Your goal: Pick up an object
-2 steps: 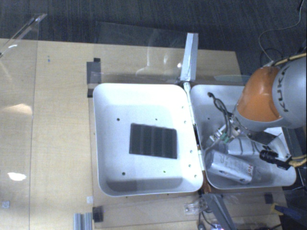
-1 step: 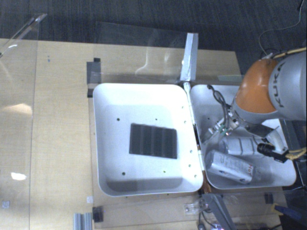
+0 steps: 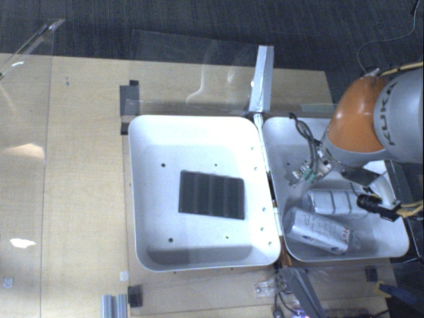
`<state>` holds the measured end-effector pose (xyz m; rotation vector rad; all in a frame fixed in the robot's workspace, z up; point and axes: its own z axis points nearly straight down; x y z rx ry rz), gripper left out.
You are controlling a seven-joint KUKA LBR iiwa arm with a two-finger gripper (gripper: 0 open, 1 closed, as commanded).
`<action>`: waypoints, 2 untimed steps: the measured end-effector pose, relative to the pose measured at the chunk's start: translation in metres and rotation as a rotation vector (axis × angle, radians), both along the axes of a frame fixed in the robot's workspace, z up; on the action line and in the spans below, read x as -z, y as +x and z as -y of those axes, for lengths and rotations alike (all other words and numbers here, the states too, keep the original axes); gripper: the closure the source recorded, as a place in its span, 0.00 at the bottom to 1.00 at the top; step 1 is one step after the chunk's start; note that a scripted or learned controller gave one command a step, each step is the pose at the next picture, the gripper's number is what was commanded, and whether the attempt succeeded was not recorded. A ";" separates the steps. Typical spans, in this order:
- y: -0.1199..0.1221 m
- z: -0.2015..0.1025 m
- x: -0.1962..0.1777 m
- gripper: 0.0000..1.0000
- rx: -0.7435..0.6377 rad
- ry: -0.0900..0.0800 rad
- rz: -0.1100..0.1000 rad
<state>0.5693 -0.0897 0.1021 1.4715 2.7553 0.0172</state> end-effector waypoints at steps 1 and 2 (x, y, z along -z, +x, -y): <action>0.072 -0.001 -0.036 1.00 0.237 0.001 -0.012; 0.072 -0.001 -0.036 0.00 0.237 0.001 -0.012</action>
